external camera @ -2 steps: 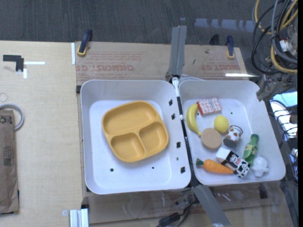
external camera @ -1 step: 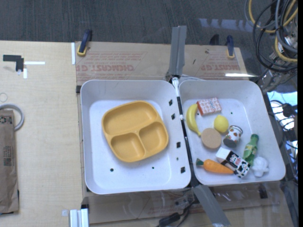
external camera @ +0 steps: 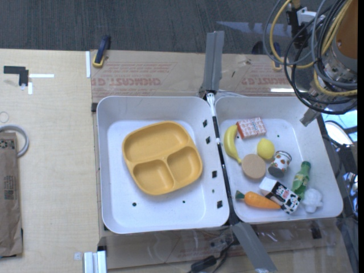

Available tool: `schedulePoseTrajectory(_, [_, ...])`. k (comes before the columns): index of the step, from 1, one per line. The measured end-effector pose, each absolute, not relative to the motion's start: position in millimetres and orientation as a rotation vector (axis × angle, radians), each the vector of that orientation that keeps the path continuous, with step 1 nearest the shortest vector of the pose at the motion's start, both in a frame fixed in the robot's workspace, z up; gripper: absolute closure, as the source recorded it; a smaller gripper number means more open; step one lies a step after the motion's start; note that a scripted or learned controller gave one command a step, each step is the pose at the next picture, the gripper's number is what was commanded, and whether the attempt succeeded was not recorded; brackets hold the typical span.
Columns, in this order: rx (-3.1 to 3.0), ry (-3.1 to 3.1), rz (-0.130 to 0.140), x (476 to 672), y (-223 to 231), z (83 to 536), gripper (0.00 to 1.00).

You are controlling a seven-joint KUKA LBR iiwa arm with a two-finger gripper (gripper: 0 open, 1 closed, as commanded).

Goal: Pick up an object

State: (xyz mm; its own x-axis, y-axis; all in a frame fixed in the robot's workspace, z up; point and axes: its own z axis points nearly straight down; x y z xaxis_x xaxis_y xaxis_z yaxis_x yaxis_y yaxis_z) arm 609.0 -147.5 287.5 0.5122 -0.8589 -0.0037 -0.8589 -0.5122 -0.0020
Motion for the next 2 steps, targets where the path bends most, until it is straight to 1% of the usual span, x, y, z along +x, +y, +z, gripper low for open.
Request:
schedulePoseTrajectory(1, [-2.795,1.425,0.001,615.9,-124,315,1.0])
schedulePoseTrajectory(2, [-3.013,0.881,0.004,639.1,-120,269,1.0])
